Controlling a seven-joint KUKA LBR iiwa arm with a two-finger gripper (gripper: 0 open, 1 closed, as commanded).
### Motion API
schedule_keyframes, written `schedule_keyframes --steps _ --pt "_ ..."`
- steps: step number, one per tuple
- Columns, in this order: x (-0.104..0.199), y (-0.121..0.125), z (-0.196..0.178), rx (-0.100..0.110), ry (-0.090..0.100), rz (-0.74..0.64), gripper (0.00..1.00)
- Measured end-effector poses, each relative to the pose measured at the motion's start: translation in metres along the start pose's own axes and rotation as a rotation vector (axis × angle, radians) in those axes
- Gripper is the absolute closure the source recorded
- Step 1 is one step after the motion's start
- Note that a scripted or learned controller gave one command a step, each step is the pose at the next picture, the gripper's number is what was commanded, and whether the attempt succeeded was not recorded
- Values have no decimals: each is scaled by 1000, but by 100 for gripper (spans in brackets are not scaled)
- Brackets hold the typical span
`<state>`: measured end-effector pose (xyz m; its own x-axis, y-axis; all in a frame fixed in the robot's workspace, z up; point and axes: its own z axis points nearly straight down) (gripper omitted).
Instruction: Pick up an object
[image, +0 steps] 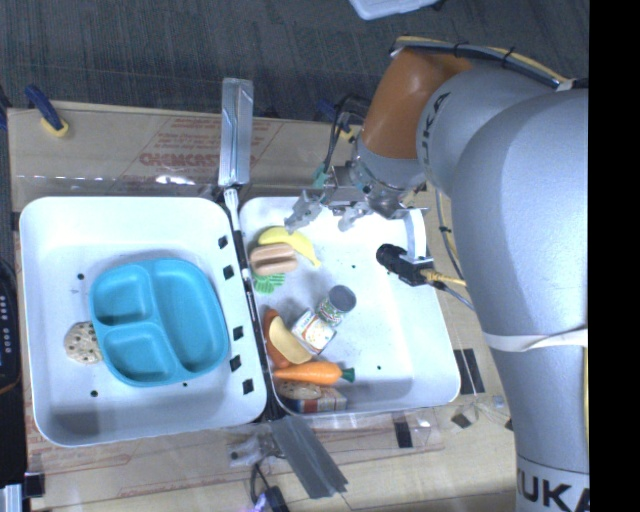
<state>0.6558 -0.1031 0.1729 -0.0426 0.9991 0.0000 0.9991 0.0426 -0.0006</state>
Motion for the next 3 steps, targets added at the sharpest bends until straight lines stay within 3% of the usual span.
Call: schedule_keyframes --steps 1,2,3 --pt "-11 -23 76 -6 0 131 0" --pt "-86 -1 78 -3 -1 188 0" --pt "-84 -23 78 -3 0 40 0"
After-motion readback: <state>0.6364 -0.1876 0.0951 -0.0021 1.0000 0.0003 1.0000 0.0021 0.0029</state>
